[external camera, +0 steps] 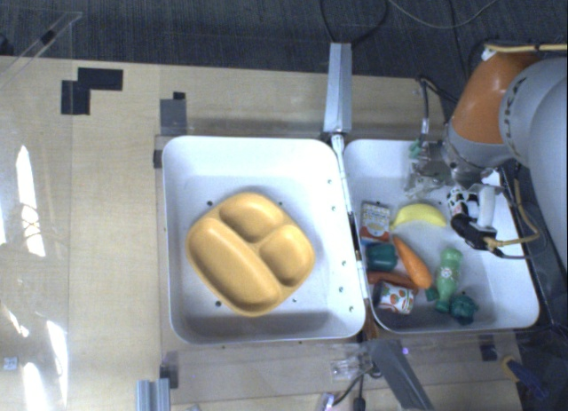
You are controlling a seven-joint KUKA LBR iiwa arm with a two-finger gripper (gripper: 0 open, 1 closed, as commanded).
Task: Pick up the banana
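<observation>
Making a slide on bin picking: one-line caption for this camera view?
Gripper poised above the banana among toy groceries in the right bin; yellow divided tray in left bin.

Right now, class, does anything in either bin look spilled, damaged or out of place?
Nothing stands out. The yellow divided plate sits flat in the left bin; the banana, carrot and other toy foods lie loose but intact in the right bin.

The gripper point(432, 168) is hanging over the far part of the right bin point(382, 156), just above the banana point(420, 216). A carrot point(413, 261) is lying beside the banana, near a green bottle point(449, 272). A yellow divided tray point(251, 250) is sitting in the left bin point(186, 312).
</observation>
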